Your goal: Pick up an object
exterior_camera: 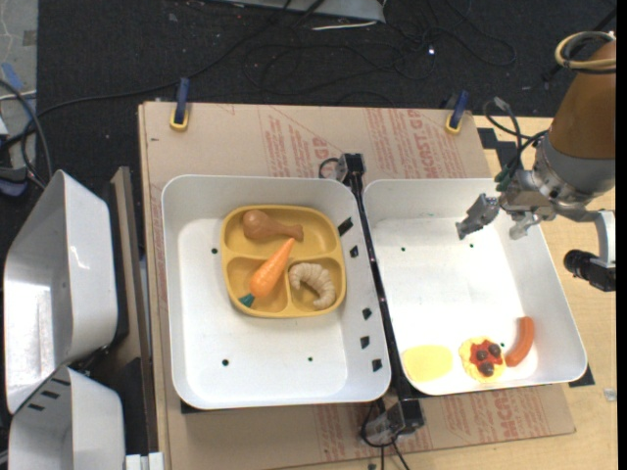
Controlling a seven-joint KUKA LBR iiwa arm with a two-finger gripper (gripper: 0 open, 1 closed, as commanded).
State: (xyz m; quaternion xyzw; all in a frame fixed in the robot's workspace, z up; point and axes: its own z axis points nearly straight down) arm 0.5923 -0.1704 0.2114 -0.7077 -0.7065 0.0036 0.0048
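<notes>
Here, the arm point(586, 116) is reaching in from the right and hanging over the far right part of the right bin point(441, 204). Its gripper point(498, 213) is sitting above bare bin floor, and the fingers point(476, 217) are standing spread, with nothing between them. That is fitting for a pick not yet begun.

The likely targets are lying along the near edge of the same bin: a yellow disc point(427, 362), a small pizza point(482, 356) just beside it, and a sausage point(520, 341) leaning next to the pizza. All three are resting flat and well apart from the gripper. The disc and pizza are looking thin, so they may be hard to pinch. The sausage, being rounder, is probably the easier grab.

In the left bin point(196, 292) a yellow tray point(231, 233) is holding three toy foods, each in its own compartment: a drumstick point(270, 226) at the far side, a carrot point(272, 268) slanting across the near left one, and a shrimp point(313, 282) at the near right. The tray walls are keeping them sorted, yet they would also be crowding any fingers coming down.

My judgement is that the task is barely starting.
</notes>
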